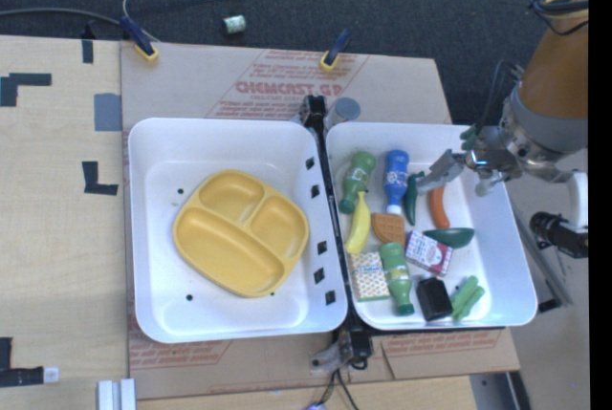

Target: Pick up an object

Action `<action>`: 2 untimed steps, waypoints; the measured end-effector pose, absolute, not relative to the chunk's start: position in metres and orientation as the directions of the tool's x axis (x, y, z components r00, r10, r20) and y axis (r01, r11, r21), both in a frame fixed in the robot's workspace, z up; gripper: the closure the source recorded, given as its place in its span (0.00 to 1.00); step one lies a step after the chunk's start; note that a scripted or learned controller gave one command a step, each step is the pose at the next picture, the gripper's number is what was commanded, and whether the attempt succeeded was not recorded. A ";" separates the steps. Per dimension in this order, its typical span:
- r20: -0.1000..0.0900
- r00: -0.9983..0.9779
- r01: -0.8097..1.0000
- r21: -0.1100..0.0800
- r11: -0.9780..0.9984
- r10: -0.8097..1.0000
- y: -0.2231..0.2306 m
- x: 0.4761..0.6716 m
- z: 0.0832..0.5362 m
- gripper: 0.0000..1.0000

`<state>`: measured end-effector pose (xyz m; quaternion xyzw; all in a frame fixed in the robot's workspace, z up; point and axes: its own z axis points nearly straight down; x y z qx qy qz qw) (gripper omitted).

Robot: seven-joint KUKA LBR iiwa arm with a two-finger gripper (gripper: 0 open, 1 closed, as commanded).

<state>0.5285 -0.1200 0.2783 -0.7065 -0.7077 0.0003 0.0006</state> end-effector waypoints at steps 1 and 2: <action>-0.001 -0.001 1.000 0.001 0.001 1.000 -0.150 0.559 0.101 0.00; 0.003 -0.001 1.000 0.003 0.001 1.000 -0.149 0.560 0.111 1.00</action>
